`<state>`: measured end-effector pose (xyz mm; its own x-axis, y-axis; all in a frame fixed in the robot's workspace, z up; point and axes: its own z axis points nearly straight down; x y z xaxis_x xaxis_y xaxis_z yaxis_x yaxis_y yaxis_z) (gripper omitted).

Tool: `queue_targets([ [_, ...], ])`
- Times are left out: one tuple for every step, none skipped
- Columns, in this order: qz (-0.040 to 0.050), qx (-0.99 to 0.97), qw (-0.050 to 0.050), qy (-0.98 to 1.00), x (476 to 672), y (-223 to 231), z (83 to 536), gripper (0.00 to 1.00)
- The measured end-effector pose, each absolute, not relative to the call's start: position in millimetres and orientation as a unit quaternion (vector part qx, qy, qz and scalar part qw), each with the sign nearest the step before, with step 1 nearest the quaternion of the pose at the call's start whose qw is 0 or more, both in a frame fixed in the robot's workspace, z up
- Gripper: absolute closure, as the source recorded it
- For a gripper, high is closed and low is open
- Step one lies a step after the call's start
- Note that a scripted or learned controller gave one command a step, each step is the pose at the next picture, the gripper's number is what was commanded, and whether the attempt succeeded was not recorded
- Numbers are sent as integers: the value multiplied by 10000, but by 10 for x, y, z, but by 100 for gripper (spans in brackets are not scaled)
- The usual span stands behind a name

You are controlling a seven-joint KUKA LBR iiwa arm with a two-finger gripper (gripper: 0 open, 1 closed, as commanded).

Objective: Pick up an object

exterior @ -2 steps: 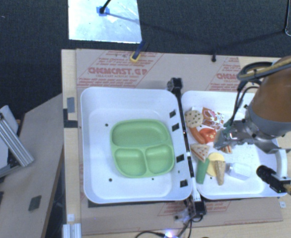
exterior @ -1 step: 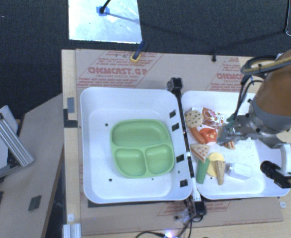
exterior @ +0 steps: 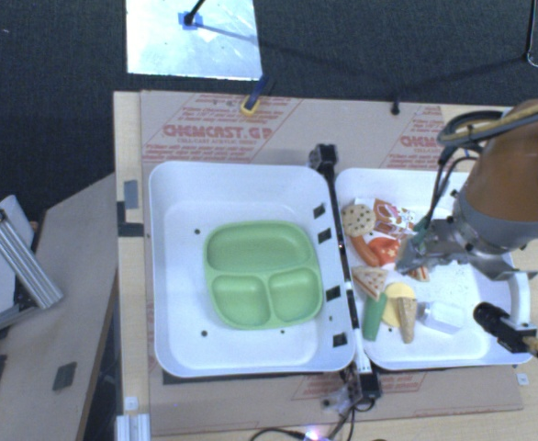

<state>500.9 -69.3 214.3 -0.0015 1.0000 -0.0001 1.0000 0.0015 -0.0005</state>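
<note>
The grey metal claw hangs low over the heap of small toy foods in the right shallow white bin; whether it has closed I cannot tell. Nothing looks lifted, so the pick remains undone.

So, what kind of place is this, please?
Probably a robotics lab bench for grasping trials, not a kitchen. Two white bins sit on a protective sheet; one holds a green divided tray, the other toy food, with the gripper over it.
</note>
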Motion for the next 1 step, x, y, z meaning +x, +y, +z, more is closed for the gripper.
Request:
queue_targets([
  [-10, -7070, -11, -7072, 4898, -718, 2318, 100],
])
